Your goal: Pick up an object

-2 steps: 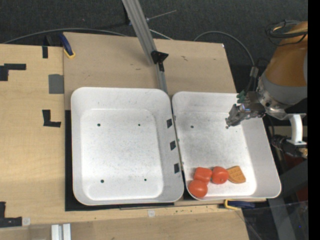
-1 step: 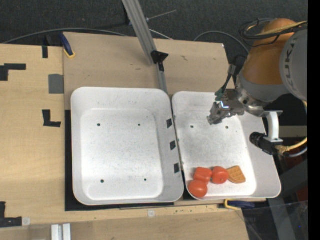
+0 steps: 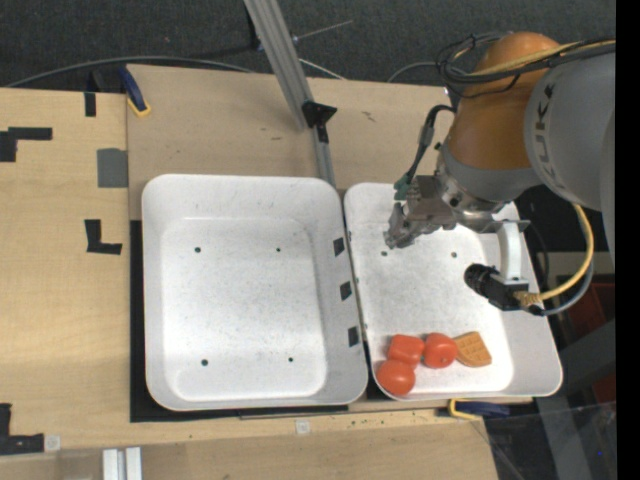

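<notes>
Three red tomato-like pieces [image 3: 408, 360] lie bunched in the near left corner of the right bin [image 3: 440, 278], with an orange cracker-like piece [image 3: 473, 349] just to their right. My gripper [image 3: 401, 230] hangs over the far left part of the right bin, well away from these objects. Its dark fingers point down toward the bin floor. Nothing shows between them.
The left bin [image 3: 245, 288] sits beside the right one, its white floor speckled. A grey metal pole [image 3: 285, 63] slants down from the top to the bins' far edge. A black cable fitting [image 3: 490, 282] hangs beside the arm over the right bin.
</notes>
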Robot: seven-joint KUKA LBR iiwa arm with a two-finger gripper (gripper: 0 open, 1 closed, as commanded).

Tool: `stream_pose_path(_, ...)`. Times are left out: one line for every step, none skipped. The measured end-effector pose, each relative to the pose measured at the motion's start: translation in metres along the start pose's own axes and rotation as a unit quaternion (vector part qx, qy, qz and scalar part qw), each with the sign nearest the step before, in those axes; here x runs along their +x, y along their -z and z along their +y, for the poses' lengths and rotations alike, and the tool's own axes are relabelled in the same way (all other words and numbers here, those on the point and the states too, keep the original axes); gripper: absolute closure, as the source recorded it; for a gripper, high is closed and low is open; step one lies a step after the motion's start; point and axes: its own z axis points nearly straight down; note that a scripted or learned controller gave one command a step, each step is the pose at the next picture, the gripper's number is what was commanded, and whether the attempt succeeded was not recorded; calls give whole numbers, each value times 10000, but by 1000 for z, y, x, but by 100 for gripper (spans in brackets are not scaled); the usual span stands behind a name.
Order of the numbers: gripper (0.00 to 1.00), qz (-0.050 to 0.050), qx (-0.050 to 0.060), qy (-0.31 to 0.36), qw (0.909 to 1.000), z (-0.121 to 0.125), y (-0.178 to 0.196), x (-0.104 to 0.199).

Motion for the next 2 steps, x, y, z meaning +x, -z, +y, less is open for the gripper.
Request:
stream_pose_path(100,-3,1,-1,10000,13,-1,52)
stream_pose_path(100,-6,10,-1,10000,18,-16,109)
